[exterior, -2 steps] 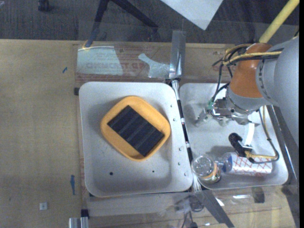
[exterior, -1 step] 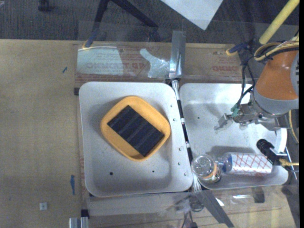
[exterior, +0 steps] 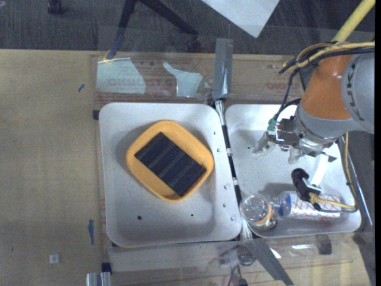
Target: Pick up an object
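Clear glossy plastic bottle [exterior: 280, 209]

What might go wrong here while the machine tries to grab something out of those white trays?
1. The clear plastic bottle lies on its side against the right bin's front edge, so it might roll or slip away when touched.
2. A black cable dangles right over the bottle and could snag.
3. The orange dish sits in the left bin, possibly too wide for the gripper.

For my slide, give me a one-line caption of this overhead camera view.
KUKA arm's gripper hovers over the right bin above a clear bottle; an orange dish sits in the left bin.
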`<state>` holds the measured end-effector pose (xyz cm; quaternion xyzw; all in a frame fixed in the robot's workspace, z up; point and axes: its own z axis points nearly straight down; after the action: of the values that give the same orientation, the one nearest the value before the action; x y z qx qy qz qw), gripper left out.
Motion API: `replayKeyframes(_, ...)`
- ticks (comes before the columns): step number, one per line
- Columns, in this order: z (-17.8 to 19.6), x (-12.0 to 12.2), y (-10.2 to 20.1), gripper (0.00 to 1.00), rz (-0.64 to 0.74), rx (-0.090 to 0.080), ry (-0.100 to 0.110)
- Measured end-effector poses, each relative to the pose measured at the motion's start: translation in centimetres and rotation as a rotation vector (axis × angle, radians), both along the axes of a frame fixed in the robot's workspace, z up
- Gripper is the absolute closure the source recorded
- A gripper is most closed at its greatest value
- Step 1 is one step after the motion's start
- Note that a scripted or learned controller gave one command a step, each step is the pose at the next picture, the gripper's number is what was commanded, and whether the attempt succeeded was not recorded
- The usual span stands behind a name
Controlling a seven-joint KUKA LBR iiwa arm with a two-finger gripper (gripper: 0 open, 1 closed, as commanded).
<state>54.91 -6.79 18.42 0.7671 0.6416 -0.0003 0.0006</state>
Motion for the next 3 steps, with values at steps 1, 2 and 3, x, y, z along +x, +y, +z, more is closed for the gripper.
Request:
replayKeyframes(1, 16.6, -2.1, -0.4, 0.0, 0.181, 0.0, 0.0)
replayKeyframes(2, 0.5, -6.9, 0.9, 0.0, 0.235, 0.001, 0.002)
replayKeyframes(3, -2.1, -5.1, -5.5, 0.0, 0.338, 0.0, 0.0)
